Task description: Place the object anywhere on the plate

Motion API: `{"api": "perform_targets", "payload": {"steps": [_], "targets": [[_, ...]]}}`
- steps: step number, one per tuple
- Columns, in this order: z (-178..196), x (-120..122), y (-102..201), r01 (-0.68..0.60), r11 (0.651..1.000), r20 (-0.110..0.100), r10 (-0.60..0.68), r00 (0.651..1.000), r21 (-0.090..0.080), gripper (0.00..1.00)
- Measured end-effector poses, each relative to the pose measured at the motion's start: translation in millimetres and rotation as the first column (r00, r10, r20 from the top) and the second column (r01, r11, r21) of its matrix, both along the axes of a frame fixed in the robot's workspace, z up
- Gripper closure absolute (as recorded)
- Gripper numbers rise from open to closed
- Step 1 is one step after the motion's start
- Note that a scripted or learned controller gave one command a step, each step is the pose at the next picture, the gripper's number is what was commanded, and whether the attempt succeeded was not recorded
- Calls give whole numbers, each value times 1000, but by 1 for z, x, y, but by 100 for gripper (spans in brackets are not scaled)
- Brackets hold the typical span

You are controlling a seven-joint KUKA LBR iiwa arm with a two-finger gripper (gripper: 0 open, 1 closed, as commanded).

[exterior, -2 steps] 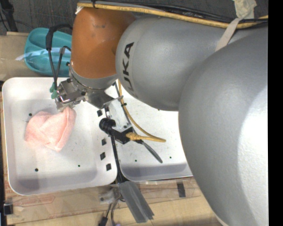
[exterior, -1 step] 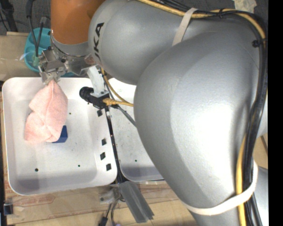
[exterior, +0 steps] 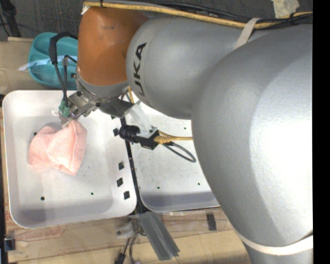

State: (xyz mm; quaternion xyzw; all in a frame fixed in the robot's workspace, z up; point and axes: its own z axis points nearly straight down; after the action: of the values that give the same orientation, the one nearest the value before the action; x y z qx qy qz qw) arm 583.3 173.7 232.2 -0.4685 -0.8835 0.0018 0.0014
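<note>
A pink cloth (exterior: 58, 147) lies crumpled in the left white bin (exterior: 22, 202), in its upper left part. One corner of the cloth is drawn up into a peak that ends at my gripper (exterior: 71, 113). The gripper hangs at the cloth's upper right corner, below the orange band, and is shut on that pinched corner. Most of the cloth still rests on the bin floor. The arm's large grey body hides much of the right bin (exterior: 176, 202).
A teal object (exterior: 47, 59) sits beyond the left bin's far edge. The ridge between the two bins (exterior: 129, 169) runs just right of the gripper. Bare bin floor lies in front of the cloth.
</note>
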Motion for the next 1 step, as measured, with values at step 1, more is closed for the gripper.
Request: {"api": "perform_targets", "payload": {"steps": [1], "targets": [[-44,73,-23,-42,999,1,42,999,0,100]]}}
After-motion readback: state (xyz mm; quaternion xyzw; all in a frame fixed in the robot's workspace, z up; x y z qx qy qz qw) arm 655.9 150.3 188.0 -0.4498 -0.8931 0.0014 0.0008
